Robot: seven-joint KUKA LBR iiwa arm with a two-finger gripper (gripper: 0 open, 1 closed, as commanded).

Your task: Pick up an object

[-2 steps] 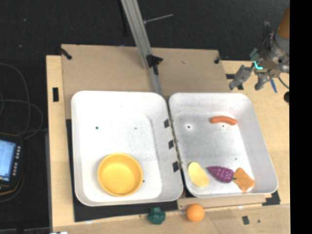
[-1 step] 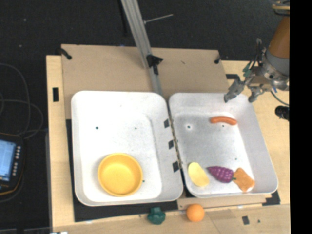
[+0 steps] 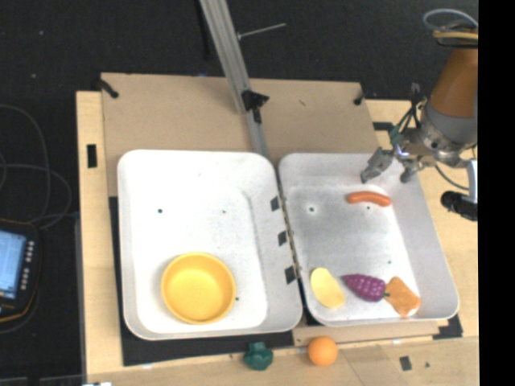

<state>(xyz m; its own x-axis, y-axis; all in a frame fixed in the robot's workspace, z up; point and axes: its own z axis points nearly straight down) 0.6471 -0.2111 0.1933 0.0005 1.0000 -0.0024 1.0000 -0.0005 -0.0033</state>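
The right bin (image 3: 418,223) holds an orange-red sausage (image 3: 368,199) near its far edge. Along its near edge lie a pale yellow piece (image 3: 327,287), a purple grape bunch (image 3: 364,286) and an orange piece (image 3: 402,295). My gripper (image 3: 391,167) hangs over the bin's far right corner, just above and right of the sausage. Its two fingers are spread apart with nothing between them. A yellow bowl (image 3: 198,287) sits in the near part of the left bin (image 3: 193,199).
An orange ball (image 3: 322,351) and a small green object (image 3: 258,356) lie on the bench in front of the bins. A slanted metal pole (image 3: 232,59) rises behind the bins. A black clip row (image 3: 283,236) runs between the two bins.
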